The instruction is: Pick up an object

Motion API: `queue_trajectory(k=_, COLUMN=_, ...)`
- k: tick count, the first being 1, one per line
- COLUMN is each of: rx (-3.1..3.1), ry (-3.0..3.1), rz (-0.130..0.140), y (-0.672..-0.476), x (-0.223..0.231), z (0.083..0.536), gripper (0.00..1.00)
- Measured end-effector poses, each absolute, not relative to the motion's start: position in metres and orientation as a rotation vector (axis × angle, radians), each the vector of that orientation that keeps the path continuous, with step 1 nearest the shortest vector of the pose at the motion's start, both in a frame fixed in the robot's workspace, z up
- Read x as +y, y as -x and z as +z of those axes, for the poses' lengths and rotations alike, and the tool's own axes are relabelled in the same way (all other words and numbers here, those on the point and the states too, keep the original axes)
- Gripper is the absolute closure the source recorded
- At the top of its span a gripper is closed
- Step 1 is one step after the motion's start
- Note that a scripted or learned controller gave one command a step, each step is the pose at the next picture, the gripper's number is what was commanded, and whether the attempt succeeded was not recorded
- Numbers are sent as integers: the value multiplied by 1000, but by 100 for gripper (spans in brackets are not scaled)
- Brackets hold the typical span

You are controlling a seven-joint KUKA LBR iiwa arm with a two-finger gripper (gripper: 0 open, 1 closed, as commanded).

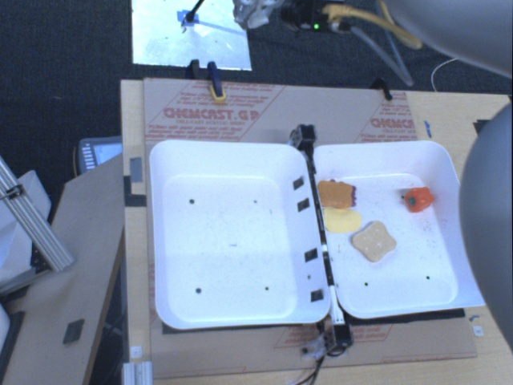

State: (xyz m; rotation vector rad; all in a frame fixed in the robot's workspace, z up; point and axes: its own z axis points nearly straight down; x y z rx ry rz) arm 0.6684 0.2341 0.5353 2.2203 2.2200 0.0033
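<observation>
Gripper up high at the top of the view, toys down in the right bin.

The gripper (258, 2) hangs at the top edge, above the bench and well apart from both bins, and its metal tip is blurred, so how it stands at the tip I cannot tell; nothing shows in it. Far below and to its right, the right bin (437, 155) holds four things: a toast slice (373, 241) lying flat, its corners turned diagonally; a yellow piece (342, 221) just beside it, long axis running left to right; an orange-brown block (336, 194) near the divider; and a small red piece (417, 200) off by itself to the right. The left bin (160, 215) sits alongside.
</observation>
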Motion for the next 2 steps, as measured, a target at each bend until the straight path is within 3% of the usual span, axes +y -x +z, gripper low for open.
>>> queue_trajectory(k=1, rx=2221, ry=-2220, rz=3, y=-668, x=234, z=535, gripper=0)
queue_trajectory(k=2, rx=2223, ry=-2216, rz=8, y=-668, x=235, z=547, gripper=100)
